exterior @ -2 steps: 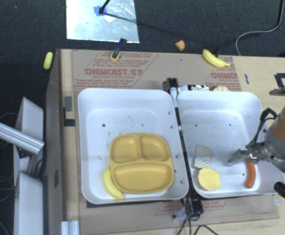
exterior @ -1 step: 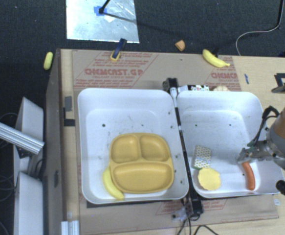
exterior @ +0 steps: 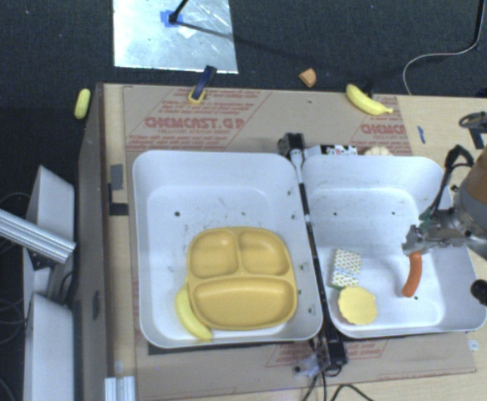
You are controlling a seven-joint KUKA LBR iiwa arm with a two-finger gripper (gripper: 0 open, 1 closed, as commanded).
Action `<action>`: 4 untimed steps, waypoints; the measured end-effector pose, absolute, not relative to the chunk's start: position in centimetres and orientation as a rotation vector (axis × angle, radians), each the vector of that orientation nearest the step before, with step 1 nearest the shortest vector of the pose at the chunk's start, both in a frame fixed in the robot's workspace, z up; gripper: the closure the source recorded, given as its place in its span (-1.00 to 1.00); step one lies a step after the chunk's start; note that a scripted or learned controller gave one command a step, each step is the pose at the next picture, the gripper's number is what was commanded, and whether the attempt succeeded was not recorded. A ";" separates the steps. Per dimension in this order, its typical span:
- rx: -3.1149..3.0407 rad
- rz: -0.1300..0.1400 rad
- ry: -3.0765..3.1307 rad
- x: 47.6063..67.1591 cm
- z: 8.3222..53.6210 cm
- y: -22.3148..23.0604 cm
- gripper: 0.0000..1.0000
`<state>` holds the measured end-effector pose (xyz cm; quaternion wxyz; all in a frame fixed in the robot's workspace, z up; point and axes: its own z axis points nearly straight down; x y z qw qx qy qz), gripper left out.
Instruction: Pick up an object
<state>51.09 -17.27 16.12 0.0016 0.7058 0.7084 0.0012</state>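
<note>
Right bin point(exterior: 377, 182): carrot point(exterior: 412, 275), sponge point(exterior: 346, 266).

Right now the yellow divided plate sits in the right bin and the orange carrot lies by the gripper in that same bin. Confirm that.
Not quite. The camera view shows the yellow divided plate in the left bin, with a banana at its edge. The rest holds: the orange carrot lies in the right bin, just below the gripper.

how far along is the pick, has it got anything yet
Done: the arm has reached into the right bin, with the gripper right at the top end of the orange carrot-like toy. In hand: nothing clearly; the toy lies on the bin floor. Left: securing it and lifting.
</note>
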 end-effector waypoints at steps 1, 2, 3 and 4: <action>2.215 0.003 2.225 60.1 16.2 -14.9 1.00; 2.214 0.005 2.227 61.6 18.5 -6.0 1.00; 2.215 0.002 2.225 61.6 18.5 -6.2 -1.00; 2.220 -0.001 2.222 57.8 8.4 -9.4 -1.00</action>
